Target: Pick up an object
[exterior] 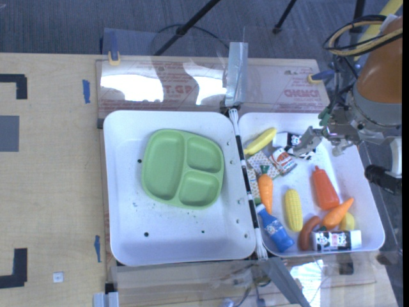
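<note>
Black-and-white toy sits near the right bin's far edge, just beside the gripper, which hangs over that edge; finger state: can't tell. Crowded around it: banana, snack packet, carrot, corn, orange bottle. Left bin carries a green divided plate.

Right bin crowded: banana at the back, carrot, corn cob, orange bottle, blue bottle front left, white tube lying along front edge.
</note>
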